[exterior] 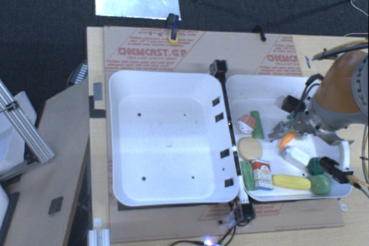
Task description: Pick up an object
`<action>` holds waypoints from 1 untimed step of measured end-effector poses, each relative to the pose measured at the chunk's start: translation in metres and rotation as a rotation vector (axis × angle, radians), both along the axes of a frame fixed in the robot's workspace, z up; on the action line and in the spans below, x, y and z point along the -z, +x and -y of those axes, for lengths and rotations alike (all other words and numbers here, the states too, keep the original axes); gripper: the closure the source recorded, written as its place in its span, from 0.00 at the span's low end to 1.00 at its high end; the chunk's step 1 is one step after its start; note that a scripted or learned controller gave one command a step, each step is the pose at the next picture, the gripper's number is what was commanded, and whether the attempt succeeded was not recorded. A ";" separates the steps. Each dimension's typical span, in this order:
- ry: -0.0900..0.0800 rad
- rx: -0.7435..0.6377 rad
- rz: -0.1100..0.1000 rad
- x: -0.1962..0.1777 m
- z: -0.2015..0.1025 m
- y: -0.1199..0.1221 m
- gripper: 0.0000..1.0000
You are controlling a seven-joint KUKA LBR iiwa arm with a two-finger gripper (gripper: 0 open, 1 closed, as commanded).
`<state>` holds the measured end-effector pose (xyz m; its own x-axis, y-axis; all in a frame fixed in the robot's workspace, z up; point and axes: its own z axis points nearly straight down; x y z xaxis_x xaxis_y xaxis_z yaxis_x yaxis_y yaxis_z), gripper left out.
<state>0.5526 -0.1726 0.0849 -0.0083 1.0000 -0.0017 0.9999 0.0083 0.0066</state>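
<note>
Camera view, jaws [283, 134] over right bin [248, 87], beside orange piece [286, 139]

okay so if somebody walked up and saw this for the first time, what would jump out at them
Probably the grey arm with its orange band, reaching in from the right over the right bin, its gripper down among a cluster of toy food. That bin's near edge is crowded: a yellow corn cob, a green round fruit, a small red-and-white carton and a tan round piece. The left bin beside it makes a big white contrast.
</note>
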 end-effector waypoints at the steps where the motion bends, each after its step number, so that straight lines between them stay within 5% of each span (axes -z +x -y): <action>1: 0.001 -0.002 0.003 -0.001 -0.041 0.077 0.00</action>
